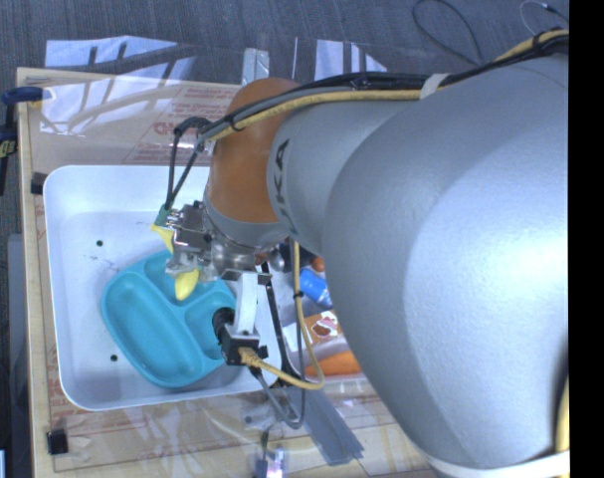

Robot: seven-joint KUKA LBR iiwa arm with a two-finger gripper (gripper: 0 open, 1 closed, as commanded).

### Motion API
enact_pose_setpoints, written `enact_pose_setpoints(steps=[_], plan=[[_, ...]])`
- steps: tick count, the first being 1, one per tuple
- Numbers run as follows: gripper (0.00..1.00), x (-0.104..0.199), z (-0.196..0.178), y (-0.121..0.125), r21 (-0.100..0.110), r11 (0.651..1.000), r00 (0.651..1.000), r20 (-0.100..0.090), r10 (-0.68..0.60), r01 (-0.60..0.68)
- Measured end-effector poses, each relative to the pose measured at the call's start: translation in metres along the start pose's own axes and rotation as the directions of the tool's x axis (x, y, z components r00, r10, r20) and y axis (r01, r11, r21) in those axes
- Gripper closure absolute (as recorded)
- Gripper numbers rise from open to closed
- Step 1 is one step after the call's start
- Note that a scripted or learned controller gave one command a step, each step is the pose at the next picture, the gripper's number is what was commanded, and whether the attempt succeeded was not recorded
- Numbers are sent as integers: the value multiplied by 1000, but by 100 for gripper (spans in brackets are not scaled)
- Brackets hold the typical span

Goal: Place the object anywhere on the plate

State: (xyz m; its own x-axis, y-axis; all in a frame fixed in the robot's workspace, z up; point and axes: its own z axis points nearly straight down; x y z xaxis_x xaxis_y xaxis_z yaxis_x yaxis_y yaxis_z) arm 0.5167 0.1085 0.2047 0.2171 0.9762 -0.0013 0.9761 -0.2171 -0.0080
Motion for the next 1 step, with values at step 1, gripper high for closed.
enact_pose_setpoints(steps=[1], plan=[[0, 0, 0, 0, 0, 1000, 1000, 0, 0, 0]])
